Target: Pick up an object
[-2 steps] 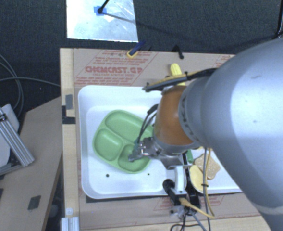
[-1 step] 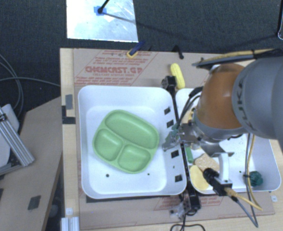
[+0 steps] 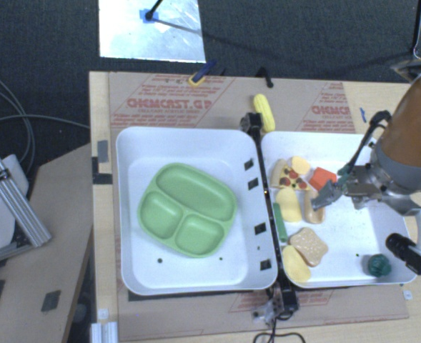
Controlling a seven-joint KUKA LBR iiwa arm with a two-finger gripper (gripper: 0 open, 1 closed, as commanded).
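Observation:
The right bin [image 3: 353,224] holds several toy foods along its left side. They include a pizza slice [image 3: 285,174], an orange block [image 3: 322,176], a pale yellow piece [image 3: 289,204], a tan bun [image 3: 314,213], a bread slice [image 3: 309,245] and a yellow wedge [image 3: 294,263]. A teal ball [image 3: 378,265] lies alone near the bin's front right corner. My gripper [image 3: 326,195] reaches in from the right and hangs low over the bin. It is just below the orange block and right above the tan bun.
The left bin [image 3: 135,148] holds a green divided plate [image 3: 187,209]. A yellow corn cob [image 3: 264,113] lies on the cardboard behind the bins. A thin green stick [image 3: 278,221] lies by the divider. The right bin's middle and right floor is bare.

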